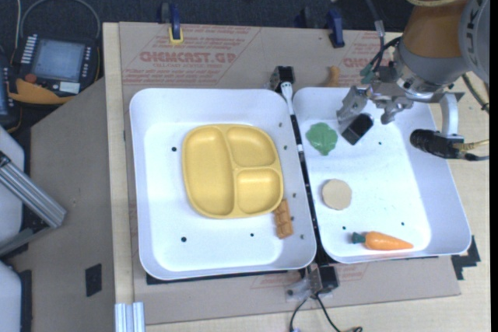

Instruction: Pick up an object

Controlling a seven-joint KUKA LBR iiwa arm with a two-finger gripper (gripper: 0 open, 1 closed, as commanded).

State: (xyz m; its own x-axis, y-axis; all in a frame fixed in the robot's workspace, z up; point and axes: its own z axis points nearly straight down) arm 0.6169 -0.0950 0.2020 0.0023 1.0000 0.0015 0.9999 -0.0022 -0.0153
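- The brown board (233, 49) under the two bins carries red printed lettering along its far edge, reading roughly "CHEMCAST G P"; the last letters are unclear.
- A second patch of the same red print sits near the board's far right corner, cut off by the arm; only "CH" can be guessed.
- The handheld pendant (56, 62) off the board's left edge has a lit screen, but its contents are too small to read.

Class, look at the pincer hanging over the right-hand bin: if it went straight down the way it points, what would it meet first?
Probably the bare floor of the shallow white right bin, just right of the green leafy broccoli-like piece. The pincer seems to point downward there, but depth is hard to judge from this slanted view.
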